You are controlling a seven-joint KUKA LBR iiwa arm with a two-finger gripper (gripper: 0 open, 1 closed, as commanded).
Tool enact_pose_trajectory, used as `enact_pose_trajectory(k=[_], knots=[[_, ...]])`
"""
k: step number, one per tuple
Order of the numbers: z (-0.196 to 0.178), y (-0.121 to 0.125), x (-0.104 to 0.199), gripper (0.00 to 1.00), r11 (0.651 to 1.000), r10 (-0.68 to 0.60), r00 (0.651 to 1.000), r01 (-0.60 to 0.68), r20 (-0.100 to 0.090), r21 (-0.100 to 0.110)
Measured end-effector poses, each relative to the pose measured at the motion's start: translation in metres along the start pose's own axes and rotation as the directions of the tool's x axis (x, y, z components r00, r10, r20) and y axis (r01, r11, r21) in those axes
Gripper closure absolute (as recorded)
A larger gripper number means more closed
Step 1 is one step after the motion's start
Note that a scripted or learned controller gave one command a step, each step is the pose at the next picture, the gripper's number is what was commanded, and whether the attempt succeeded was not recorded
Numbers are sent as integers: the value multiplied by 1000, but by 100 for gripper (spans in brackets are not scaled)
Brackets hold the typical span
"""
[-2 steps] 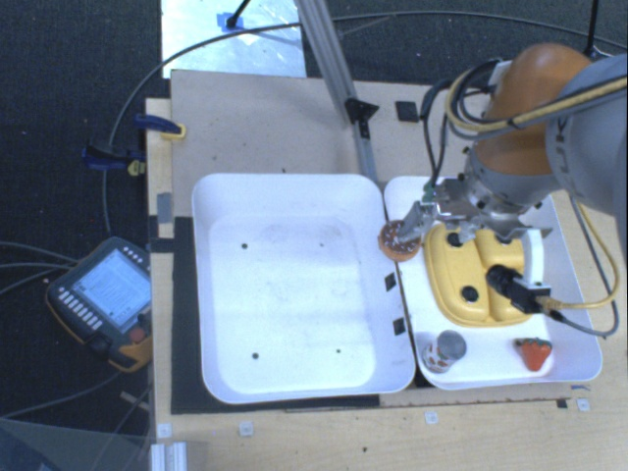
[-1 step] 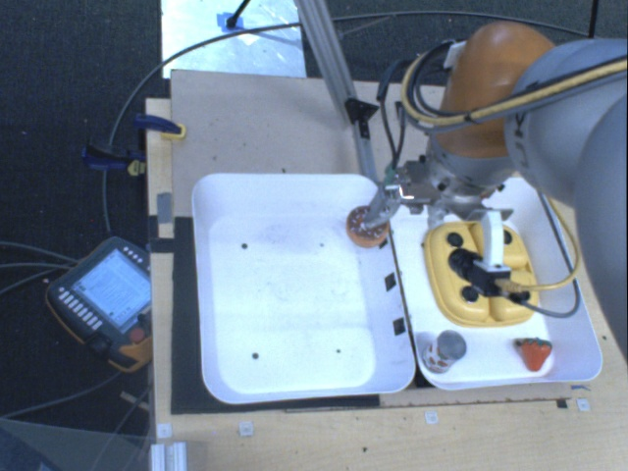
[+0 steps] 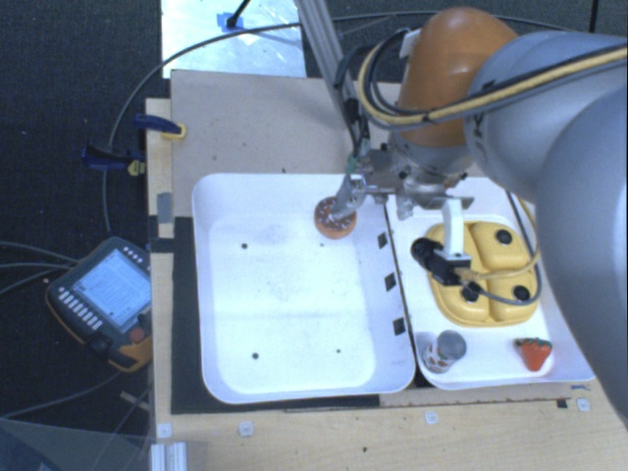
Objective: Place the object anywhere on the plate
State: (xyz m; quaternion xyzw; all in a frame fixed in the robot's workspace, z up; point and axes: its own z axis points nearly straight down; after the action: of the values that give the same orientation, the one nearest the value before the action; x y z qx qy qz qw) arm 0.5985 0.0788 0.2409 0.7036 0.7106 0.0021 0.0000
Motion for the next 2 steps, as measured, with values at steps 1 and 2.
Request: enact_pose_trajectory(k=[1, 2], knots=[[0, 19, 59, 100, 1000, -1, 1000, 1, 0, 0], [15, 49, 111, 100, 1000, 1, 1000, -1, 0, 1]])
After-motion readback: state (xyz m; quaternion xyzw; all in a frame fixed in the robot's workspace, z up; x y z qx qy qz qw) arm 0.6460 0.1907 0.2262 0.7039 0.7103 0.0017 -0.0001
